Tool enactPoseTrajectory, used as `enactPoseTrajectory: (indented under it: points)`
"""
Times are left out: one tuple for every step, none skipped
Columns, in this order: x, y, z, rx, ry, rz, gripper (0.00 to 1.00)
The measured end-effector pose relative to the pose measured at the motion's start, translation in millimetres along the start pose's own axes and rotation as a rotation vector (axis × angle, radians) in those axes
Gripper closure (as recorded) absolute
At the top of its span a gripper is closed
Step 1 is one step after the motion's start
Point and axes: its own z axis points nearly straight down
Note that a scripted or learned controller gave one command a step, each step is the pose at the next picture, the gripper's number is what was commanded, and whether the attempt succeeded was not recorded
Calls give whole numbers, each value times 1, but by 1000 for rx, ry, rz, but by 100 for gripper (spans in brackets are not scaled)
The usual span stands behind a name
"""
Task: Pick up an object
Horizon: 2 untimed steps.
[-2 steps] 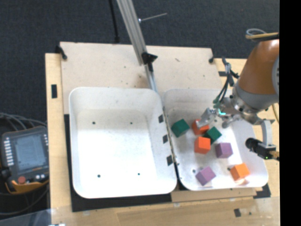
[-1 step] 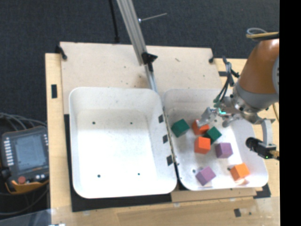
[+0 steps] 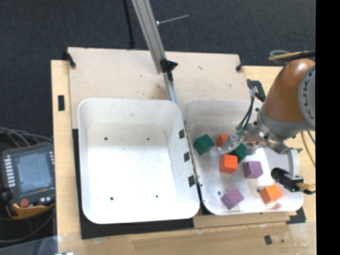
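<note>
Far left, beside the bench: teach pendant [image 3: 29,174] with grey screen. Left bin [image 3: 90,116], white and shallow, interior bare apart from a few dark specks. Slanting aluminium rail [image 3: 151,31] running from top centre down toward the seam between bins. Right bin [image 3: 210,113], holding scattered cubes: green cube [image 3: 203,144] nearest the divider; small orange cube [image 3: 222,140] just beside it; larger orange cube [image 3: 229,163] below; dark green cube [image 3: 241,153] partly hidden under the tool; purple cube [image 3: 232,198] near the front rim; second purple cube [image 3: 253,169] to its upper right; orange cube [image 3: 271,194] at the front right corner. Gripper [image 3: 237,141] low over the middle cluster, opening impossible to judge, nothing visibly held. Right: grey arm with orange band [image 3: 289,89].
</note>
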Motion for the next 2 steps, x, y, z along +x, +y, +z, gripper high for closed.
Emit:
enactPoseTrajectory:
  points:
    - [-8, 11, 35, -21, -5, -1, 0]
    - [-9, 14, 38, -30, -7, 3, 0]
